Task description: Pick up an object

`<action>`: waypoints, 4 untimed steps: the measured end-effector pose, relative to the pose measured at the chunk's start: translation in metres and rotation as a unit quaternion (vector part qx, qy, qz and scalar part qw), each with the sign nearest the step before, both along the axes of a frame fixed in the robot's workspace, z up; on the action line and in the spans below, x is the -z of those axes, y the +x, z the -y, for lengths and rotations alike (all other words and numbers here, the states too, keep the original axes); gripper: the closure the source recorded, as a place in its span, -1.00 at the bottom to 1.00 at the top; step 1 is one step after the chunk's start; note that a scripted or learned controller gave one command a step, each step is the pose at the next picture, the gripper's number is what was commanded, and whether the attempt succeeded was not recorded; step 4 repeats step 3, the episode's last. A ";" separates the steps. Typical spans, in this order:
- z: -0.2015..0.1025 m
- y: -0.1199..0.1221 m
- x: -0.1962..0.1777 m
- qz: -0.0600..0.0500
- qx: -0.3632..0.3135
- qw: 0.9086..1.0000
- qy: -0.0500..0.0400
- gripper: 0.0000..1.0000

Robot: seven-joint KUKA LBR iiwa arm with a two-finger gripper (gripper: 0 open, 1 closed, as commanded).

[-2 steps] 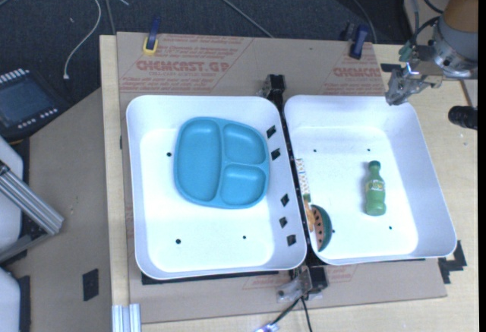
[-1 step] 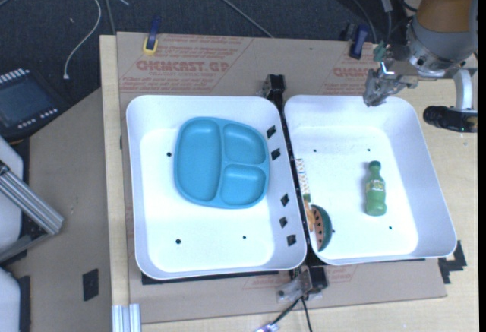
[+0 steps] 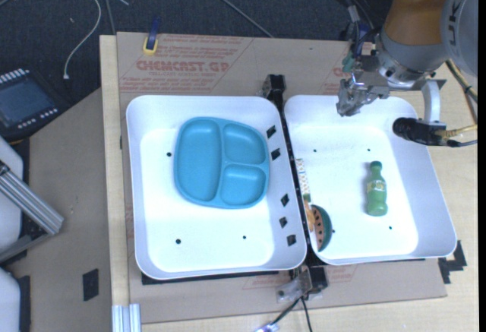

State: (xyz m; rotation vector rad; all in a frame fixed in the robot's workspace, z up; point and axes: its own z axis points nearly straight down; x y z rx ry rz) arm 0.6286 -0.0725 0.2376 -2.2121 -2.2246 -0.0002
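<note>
The jaws are not showing clearly enough; I cannot tell how they are standing, and I am seeing nothing held. The gripper (image 3: 351,104) is hanging over the right bin's (image 3: 433,194) far edge. The bottle (image 3: 375,188) is lying well apart, mid-bin, untouched, so I am judging the pick as not yet begun. A slice-like item (image 3: 320,226) is lying half tucked against the left wall, hard to identify.

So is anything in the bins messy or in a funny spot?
The round green thing is wedged against the right bin's left wall, tipped on edge. The green bottle lies flat, and the blue plate sits level.
</note>
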 end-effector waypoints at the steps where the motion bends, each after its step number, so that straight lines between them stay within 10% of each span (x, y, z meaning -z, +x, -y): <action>1: -0.059 -0.003 -0.007 0.001 -0.001 1.000 0.000 1.00; 3: -0.154 -0.024 -0.007 0.000 0.000 1.000 0.000 1.00; 4: -0.154 -0.024 -0.007 0.000 0.000 1.000 0.000 1.00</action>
